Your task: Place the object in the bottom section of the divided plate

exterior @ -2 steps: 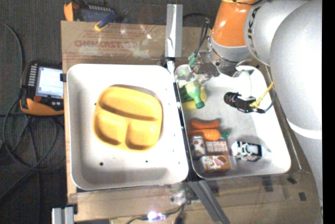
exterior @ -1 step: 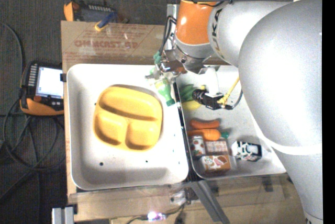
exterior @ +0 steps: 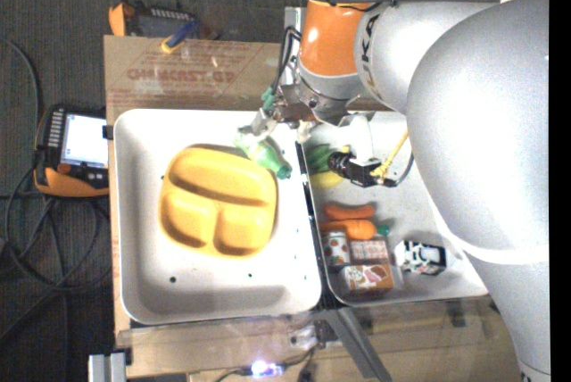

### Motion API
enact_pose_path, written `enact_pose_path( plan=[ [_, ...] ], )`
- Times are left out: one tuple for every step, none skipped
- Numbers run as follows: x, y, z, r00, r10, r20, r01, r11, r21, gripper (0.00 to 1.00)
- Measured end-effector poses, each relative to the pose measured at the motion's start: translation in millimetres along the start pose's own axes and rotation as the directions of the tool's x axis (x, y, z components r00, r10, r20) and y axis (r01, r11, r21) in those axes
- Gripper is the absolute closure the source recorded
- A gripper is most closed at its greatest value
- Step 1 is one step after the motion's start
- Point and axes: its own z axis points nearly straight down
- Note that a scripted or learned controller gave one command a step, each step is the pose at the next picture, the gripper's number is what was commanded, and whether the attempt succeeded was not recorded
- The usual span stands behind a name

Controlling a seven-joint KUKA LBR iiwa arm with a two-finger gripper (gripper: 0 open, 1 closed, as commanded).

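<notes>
A yellow divided plate (exterior: 219, 200) lies in the left white bin (exterior: 134, 282), with one wide section at its far side and two smaller ones at its near side. My gripper (exterior: 275, 128) hangs over the plate's far right corner, by the wall between the bins. A green, elongated object (exterior: 268, 157) sits just under the fingertips and appears to be held between them. It slants down towards the plate's right rim. The orange-banded wrist (exterior: 343, 14) rises behind the gripper.
The right bin (exterior: 464, 286) holds a yellow item (exterior: 326, 178), an orange carrot-like piece (exterior: 350, 212), small printed boxes (exterior: 366, 276) and a black-and-white item (exterior: 419, 256). The big grey arm covers that bin's right side. A cardboard sheet (exterior: 192, 72) lies behind the left bin.
</notes>
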Motion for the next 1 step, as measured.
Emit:
enact_pose_path(
  plan=[
    [39.4,-69.2,0.3,0.993,-0.117,-0.001,0.117,0.993,0.000,0.00]
  ],
)
